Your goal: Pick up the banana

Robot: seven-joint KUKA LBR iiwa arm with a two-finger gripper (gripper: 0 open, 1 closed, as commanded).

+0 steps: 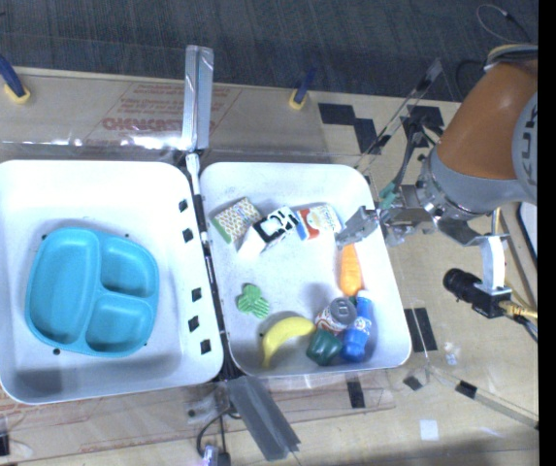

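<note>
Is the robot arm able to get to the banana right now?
Probably yes. The banana lies uncovered near the right bin's front edge, though a green toy touches its tip. The end effector sits above the bin's far right side.

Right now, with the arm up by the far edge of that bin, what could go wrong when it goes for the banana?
The curved yellow banana lies near the front wall of the right-hand white bin, so the wall may crowd the approach. A dark green rounded object sits close beside it and could get bumped or grabbed instead. The gripper is at the bin's far right edge, with an orange carrot-shaped toy and a silver can below it, which the arm may knock.
</note>
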